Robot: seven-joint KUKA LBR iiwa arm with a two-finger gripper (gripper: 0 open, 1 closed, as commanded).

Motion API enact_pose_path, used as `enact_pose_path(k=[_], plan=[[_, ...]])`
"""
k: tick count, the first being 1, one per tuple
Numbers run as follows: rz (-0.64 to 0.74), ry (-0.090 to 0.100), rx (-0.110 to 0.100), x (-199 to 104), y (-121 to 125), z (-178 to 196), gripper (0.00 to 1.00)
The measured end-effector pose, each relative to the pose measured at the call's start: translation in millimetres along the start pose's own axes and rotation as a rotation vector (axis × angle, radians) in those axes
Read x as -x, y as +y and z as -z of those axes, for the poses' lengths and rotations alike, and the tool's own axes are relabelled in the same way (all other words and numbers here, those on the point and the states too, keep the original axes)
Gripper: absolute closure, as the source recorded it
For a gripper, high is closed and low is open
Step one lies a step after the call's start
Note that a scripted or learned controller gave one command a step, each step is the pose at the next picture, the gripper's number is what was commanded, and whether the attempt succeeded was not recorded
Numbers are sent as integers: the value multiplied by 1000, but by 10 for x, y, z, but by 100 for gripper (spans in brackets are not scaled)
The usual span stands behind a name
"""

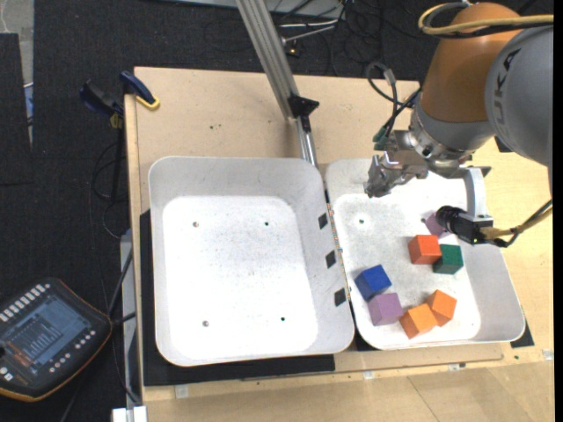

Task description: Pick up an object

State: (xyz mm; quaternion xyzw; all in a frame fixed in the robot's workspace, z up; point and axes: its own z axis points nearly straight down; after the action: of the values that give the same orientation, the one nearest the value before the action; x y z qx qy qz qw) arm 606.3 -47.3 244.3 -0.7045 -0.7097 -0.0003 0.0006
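My gripper (pixel 380 185) hangs over the far left part of the right bin (pixel 493 310), above bare bin floor. Nothing shows between its fingers. Nearer in that bin lie several blocks: a blue cube (pixel 374 280), a lilac cube (pixel 384 308), an orange block (pixel 417 320), another orange block (pixel 442 306), a red-orange cube (pixel 424 249) and a green cube (pixel 449 258). A purple piece (pixel 433 223) peeks out beside a black fitting on the arm. All blocks lie nearer and to the right of the gripper.
The left bin (pixel 167 236) stands beside the right one on the wooden bench. A metal pole (pixel 273 60) slants down to the bins' far junction. A blue clamp (pixel 132 86) sits at the bench's far left corner. A teach pendant (pixel 40 332) lies at lower left.
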Motion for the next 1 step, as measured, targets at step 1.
enact_pose_path(k=[1], plan=[[1, 0, -1, -517, 7, -124, 100]])
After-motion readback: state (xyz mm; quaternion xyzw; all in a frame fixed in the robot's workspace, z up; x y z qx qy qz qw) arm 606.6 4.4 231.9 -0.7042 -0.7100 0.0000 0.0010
